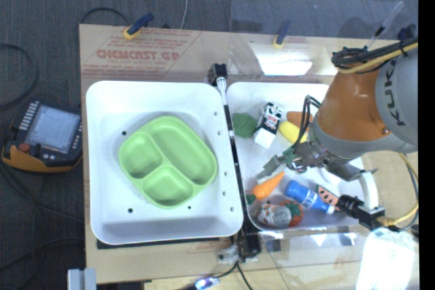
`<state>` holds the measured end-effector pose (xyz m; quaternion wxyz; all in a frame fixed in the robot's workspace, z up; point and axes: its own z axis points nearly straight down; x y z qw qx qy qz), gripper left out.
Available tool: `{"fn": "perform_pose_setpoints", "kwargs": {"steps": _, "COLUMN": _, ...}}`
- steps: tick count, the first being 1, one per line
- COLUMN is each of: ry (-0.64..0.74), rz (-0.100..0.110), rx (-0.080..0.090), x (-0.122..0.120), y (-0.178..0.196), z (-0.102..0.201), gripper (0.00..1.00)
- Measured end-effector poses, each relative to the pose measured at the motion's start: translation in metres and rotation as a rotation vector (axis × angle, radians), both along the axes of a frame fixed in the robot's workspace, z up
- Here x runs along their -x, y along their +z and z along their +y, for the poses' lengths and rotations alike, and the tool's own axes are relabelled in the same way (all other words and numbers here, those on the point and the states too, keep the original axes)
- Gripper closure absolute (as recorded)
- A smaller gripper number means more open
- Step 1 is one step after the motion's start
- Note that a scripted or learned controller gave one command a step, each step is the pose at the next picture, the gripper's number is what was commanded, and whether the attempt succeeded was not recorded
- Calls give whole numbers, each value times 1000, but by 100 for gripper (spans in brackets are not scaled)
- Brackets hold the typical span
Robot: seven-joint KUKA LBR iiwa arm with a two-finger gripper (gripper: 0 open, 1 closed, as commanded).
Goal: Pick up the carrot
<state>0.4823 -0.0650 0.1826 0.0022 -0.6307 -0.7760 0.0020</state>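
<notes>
**Closing on the carrot: approach not yet a grasp**

Reaching in from the right, the arm (353, 112) stood over the right bin (319, 88), with the tool (291, 161) low among the clutter. Whether the tool was released or clenched could not be told; the wrist hid most of it. No object was seen held.

The carrot (270, 182) lay in the lower left part of the right bin, tilted, its orange tip toward the tool and its green end near the bin's left wall. It appeared just beside the tool rather than inside it. A blue bottle (306, 195) lay just to its right, and a clear wrapped item (275, 215) just below. A white box (266, 127) and a yellow item (291, 131) sat further up. The left bin (102, 146) held a green divided plate (168, 159).

Assessment: the step in hand was the final descent. To do it well, the tool should be centred across the carrot's narrow width, square to its long axis, clear of the bottle. Crowding was judged the chief risk; a neighbour could be nudged or pinched instead.
</notes>
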Motion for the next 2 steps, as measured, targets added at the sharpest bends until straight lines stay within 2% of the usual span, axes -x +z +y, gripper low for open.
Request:
{"fn": "perform_pose_setpoints", "kwargs": {"steps": 1, "ry": 185, "rz": -15, "rx": -9, "x": -7, "y": -88, "z": -45, "gripper": 0}}
{"fn": "perform_pose_setpoints", "kwargs": {"steps": 2, "ry": -246, "rz": -26, "rx": -3, "x": -9, "y": -92, "z": -40, "gripper": 0}}
